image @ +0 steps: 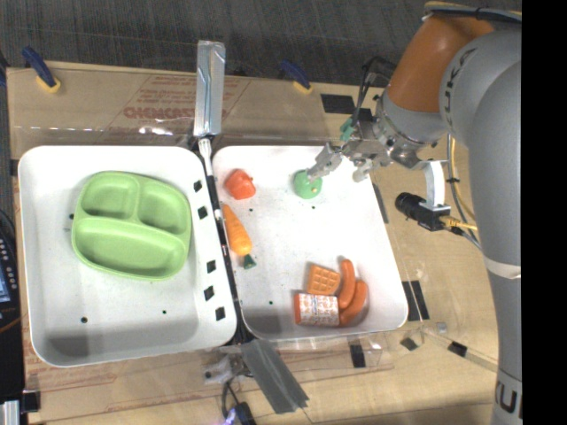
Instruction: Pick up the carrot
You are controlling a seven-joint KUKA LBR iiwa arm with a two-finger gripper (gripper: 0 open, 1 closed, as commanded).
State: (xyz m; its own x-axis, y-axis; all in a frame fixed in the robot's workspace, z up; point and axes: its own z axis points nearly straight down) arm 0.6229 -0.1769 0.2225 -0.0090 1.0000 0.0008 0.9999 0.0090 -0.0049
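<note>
Carrot (236, 234) lies at the right bin's (372, 237) 9 o'clock wall. Gripper (330, 162) hangs at 12 o'clock, fingers seemingly apart, gripping nothing. We should travel toward 8 o'clock, align lengthwise, then descend.

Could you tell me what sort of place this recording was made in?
Probably a robotics lab bench: a grey arm reaches over two white bins clamped to cardboard, with toy food like a carrot and a green tray.

The carrot (236, 231) lies by the right bin's (372, 237) left wall, gripper (341, 159) well apart.
</note>
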